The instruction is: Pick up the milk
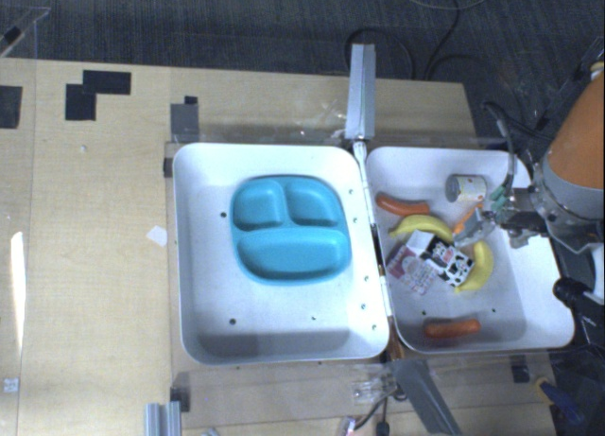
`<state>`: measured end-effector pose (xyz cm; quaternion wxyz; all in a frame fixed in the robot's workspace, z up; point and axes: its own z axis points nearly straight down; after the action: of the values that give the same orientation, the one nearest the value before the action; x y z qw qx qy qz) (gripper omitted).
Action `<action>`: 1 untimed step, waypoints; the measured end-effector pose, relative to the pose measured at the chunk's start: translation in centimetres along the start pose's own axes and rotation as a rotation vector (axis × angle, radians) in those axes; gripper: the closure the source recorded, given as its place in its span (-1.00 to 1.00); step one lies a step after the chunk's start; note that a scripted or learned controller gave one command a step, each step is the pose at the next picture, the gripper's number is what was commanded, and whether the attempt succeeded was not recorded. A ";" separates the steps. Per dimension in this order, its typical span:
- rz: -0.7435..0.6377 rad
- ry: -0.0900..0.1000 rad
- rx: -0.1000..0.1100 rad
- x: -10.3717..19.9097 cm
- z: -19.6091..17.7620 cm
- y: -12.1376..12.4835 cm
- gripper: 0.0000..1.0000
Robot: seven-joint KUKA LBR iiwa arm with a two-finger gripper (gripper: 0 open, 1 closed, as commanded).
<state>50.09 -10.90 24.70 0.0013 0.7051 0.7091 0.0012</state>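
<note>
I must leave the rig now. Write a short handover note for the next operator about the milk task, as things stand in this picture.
Gripper: low in the right bin, finger state unclear, nothing seen held.
Milk: small black-and-white carton lying in the right bin among the bananas, beside a pink packet.
Also there: two sausages, a grey can.
Left bin: blue tray.
Done: the arm has reached the right bin.
Left: grasp the milk and lift it.

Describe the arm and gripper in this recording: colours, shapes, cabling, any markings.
The arm shows a rounded orange band above a grey wrist section. Below it sits the gripper, a compact assembly of dark and metallic parts. Thin dark cables loop beside the wrist. No readable markings can be made out at this resolution.
</note>
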 end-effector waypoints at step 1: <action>-0.082 0.001 0.001 17.3 6.3 0.2 -1.00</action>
<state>50.23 6.42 18.41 0.0006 0.6755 0.7373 0.0011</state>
